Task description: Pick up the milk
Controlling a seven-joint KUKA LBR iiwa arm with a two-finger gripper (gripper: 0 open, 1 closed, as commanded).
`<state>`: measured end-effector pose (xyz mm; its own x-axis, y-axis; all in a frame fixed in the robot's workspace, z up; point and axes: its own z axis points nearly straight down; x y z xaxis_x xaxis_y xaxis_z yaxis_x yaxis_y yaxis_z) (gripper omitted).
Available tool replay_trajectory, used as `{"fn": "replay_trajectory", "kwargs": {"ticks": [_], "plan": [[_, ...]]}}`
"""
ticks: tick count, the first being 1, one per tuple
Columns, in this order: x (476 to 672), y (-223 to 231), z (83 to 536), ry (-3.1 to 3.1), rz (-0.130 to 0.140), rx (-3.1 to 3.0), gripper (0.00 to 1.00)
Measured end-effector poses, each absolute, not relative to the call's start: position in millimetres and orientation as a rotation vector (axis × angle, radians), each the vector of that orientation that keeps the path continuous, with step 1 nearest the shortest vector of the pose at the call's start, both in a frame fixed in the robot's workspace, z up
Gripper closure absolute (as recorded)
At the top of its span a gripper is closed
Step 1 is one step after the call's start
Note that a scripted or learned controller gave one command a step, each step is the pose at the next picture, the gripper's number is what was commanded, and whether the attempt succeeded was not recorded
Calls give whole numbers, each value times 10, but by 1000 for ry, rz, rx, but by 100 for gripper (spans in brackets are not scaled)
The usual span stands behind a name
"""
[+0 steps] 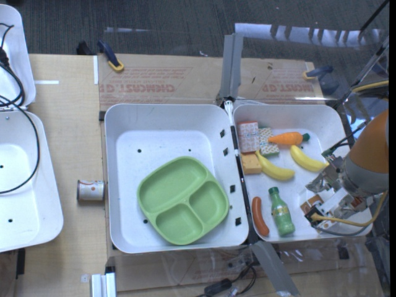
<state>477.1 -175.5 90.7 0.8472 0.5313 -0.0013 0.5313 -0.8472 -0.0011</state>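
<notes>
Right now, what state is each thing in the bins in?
milk: resting in the right bin, not gripped, well apart from the gripper.
green bottle: lying on its side, cap on.
carrot: lying flat, whole.
green plate: right side up in the left bin.

1. Left bin [111, 178]: a green plate [184, 200] fills the lower middle; the upper strip lies bare.
2. Right bin [284, 107], upper left: a carton [249, 136], possibly the milk, is hemmed in by a carrot [288, 138], a tan block [250, 163] and a banana [275, 168].
3. Bare floor lies between that banana and the green bottle [281, 212].
4. The arm [371, 163] overhangs the lower right corner.
</notes>
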Motion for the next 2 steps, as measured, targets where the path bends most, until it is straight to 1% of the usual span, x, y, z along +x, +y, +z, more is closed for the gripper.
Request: {"fn": "replay_trajectory", "kwargs": {"ticks": [1, 2], "plan": [[4769, -1294, 900, -423, 6, -3111, 0], [4775, -1310, 973, -419, 6, -3112, 100]]}}
